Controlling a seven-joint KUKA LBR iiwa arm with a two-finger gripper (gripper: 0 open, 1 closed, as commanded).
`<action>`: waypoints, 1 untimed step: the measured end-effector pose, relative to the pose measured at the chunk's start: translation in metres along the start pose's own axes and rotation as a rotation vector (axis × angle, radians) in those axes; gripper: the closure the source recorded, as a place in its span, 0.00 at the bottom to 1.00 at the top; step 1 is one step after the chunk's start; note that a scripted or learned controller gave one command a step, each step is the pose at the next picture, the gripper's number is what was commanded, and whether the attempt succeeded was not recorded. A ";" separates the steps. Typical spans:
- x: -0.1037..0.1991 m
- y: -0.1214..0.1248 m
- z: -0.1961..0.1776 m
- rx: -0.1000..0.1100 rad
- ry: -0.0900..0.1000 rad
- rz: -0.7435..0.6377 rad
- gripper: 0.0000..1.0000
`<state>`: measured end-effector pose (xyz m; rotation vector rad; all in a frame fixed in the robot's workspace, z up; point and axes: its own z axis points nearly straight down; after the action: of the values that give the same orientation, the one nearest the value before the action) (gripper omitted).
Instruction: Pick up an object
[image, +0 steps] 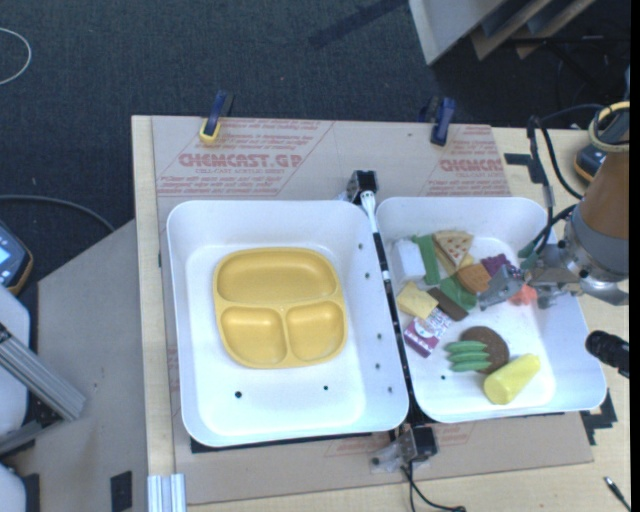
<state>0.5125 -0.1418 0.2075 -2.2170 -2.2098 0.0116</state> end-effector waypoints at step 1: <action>0.000 0.003 -0.006 -0.013 -0.002 -0.003 0.00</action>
<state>0.5155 -0.1415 0.2139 -2.2209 -2.2214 -0.0001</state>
